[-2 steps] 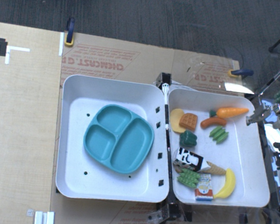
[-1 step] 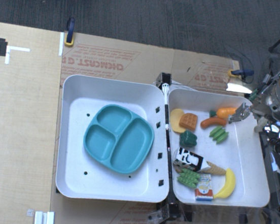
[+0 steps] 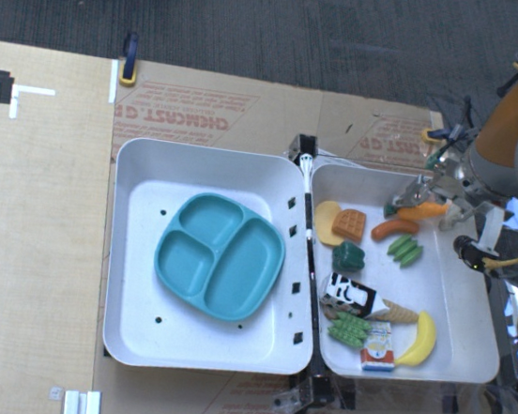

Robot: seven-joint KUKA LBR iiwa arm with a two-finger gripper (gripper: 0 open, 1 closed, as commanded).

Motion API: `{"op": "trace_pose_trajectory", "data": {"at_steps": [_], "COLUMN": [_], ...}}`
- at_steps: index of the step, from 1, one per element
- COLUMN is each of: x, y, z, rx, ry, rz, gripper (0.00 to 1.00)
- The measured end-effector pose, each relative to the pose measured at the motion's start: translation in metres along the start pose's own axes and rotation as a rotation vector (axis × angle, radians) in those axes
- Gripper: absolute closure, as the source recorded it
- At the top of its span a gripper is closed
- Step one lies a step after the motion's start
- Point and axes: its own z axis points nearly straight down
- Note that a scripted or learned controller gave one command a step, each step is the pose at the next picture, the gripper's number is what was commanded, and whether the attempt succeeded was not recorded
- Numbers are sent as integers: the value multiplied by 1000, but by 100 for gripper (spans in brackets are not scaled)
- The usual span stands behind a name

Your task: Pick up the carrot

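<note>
One step looks nearly done: the two-finger gripper (image 3: 428, 197) sits at the right bin's (image 3: 466, 357) far edge, jaws seemingly clamped on the small orange plastic carrot (image 3: 423, 213), lift remaining.

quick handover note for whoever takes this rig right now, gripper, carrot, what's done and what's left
Gripper: at the far side of the right bin, right at the carrot; finger state unclear from this angle.
Carrot: orange, at the gripper tip, just above the sausage; whether it is lifted or resting cannot be told.
Done: arm has reached the carrot.
Left: confirm the grasp and lift it clear.
</note>
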Motion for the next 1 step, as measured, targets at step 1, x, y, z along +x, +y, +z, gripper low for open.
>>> {"op": "trace_pose_trajectory", "data": {"at_steps": [1], "x": [-1], "y": [-3], "z": [0], "rx": [3], "ry": [7], "rz": [103], "gripper": [0]}}
